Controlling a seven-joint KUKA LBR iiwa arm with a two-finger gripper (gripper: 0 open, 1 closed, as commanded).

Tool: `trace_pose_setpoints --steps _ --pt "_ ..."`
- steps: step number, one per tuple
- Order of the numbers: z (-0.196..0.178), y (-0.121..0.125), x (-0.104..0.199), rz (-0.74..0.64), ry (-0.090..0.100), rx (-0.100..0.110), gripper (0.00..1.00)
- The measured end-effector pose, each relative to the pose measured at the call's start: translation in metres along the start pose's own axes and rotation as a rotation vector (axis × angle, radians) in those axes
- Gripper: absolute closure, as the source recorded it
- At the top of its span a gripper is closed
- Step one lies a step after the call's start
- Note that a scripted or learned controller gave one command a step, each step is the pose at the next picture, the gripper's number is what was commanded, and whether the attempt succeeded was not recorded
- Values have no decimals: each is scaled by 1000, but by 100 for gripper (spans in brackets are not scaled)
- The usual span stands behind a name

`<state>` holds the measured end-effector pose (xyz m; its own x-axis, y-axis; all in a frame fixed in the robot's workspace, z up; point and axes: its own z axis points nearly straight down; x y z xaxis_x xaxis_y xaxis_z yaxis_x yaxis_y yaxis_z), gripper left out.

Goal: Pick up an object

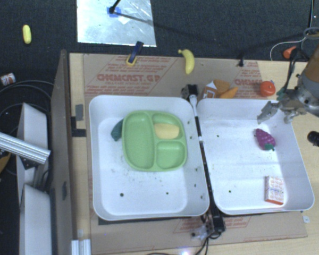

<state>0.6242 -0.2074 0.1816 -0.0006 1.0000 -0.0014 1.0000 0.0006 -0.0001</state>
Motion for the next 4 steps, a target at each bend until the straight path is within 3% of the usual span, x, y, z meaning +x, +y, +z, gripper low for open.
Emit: trace_pose_setpoints --steps 2,3,4 --pt "25 -4 1 -1 0 -3 0" --pt "13 -14 2 -1 1 -2 0" --pt "38 -5 2 -4 1 -1 0"
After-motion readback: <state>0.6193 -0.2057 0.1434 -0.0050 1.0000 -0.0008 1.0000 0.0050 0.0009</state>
